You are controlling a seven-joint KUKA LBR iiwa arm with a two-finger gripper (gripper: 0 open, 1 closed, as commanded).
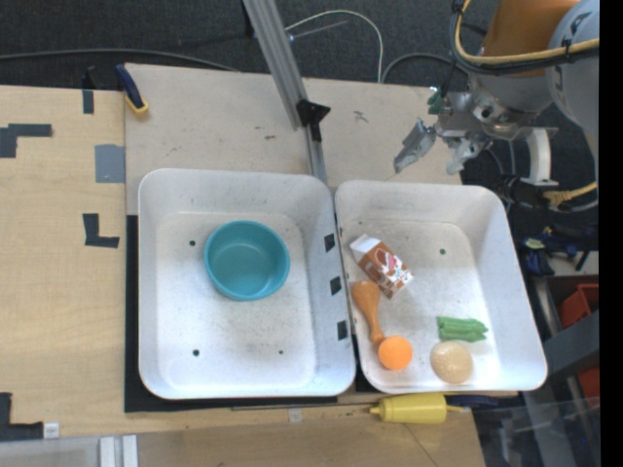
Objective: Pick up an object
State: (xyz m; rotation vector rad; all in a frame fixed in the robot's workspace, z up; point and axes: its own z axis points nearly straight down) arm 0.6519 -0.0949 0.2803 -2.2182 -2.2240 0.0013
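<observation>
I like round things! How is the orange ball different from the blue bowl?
The orange ball is small and solid; the blue bowl is much bigger and hollow, open side up. The ball sits in the right bin touching a tan toy; the bowl sits alone in the left bin. Both look round from above.

Even, diffuse overhead lighting is seen; soft, faint shadows are cast inside the two shallow white plastic bins (156, 261). Detail is softened by mild overall blur.

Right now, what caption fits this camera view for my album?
End effector hovers beyond right bin of toy food; teal bowl sits in left bin.
</observation>
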